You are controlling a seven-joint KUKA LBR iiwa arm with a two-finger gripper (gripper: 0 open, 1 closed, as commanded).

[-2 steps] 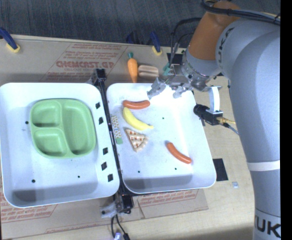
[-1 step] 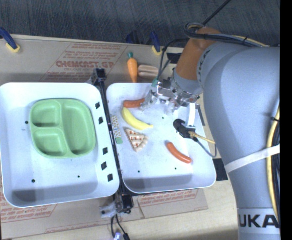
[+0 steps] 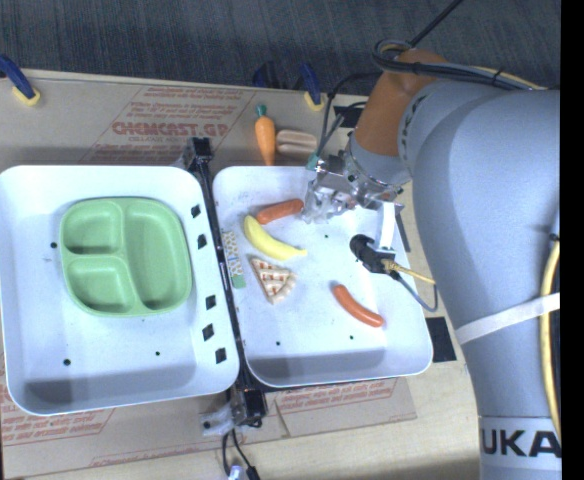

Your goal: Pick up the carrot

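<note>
The carrot, orange with a green top, lies on the cardboard just behind the right bin's back rim, outside both bins. My gripper is low over the back of the right bin, to the right of and nearer than the carrot, apart from it. It hangs just beside the right end of a reddish sausage. I see nothing held in it.
The right bin also holds a banana, a waffle wedge and a second sausage. A beige roll lies right of the carrot. A green divided plate sits in the left bin.
</note>
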